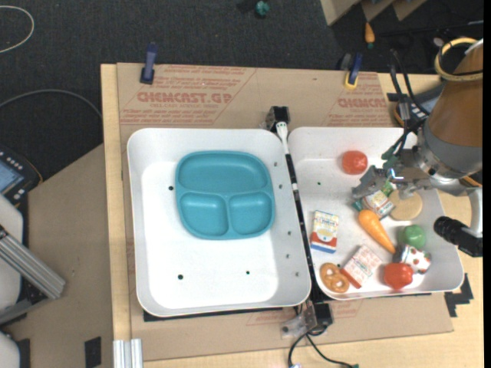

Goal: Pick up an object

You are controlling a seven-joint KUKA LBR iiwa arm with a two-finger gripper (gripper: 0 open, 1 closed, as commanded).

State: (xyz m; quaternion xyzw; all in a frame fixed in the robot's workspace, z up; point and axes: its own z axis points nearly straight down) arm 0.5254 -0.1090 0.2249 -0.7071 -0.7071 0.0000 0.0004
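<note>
A robotics lab or test cell is showing here, not a home. A tabletop [230, 102] of raw brown board printed with a maker's name is sitting on dark carpet [115, 14], with clamps [148, 64] gripping its far edge. Two shallow white bins [146, 228] are lying side by side on it, joined by a black strip, and cables [23, 102] are trailing across the floor. A grey and orange industrial arm [460, 121] is reaching in from the right. Toy food, such as a plastic carrot [377, 231] and a tomato [354, 162], is lying in the right bin, and a teal divided plate [225, 193] is resting in the left. Aluminium framing [31, 271] is standing at the left edge.
</note>
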